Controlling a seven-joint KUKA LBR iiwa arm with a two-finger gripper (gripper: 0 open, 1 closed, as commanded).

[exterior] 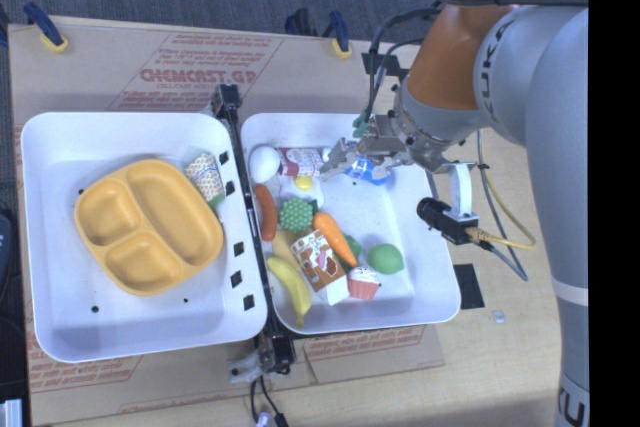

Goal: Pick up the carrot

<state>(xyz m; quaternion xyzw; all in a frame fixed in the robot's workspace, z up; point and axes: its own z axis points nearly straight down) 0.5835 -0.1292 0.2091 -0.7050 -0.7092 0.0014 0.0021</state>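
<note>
**Station status: carrot at rest in right bin, gripper above bin's far side**

Nearest the camera, the right bin [430, 300] has its front rim facing the lower edge of the view. Just inside that rim a banana [288, 285] lies along the left wall. Beside it stand a small printed carton [320, 267] and a cupcake [363, 283]. A green round fruit [385, 258] sits to the right of the cupcake.

The carrot [335, 237] lies in the middle of the right bin, tilted on a diagonal, touching the carton at its lower end. Nothing grips it. A green textured item [296, 214] sits just beside its upper end. A red-orange sausage-shaped item [265, 212] lies against the left wall.

Further back are a white egg [264, 163], a small yellow item [303, 182] and a red-and-white packet [303, 159].

The left bin [60, 315] holds 1 yellow tray [147, 225] with 3 compartments. A patterned cup [205, 177] rests at the tray's upper right edge.

The gripper [372, 151] hangs over the far side of the right bin, above a blue item [368, 172] and apart from the carrot. Finger spacing cannot be determined, because the wrist hardware hides it. No object is visible between the fingers.

At the far end, the grey arm [530, 65] carries 1 orange band [450, 55].
</note>
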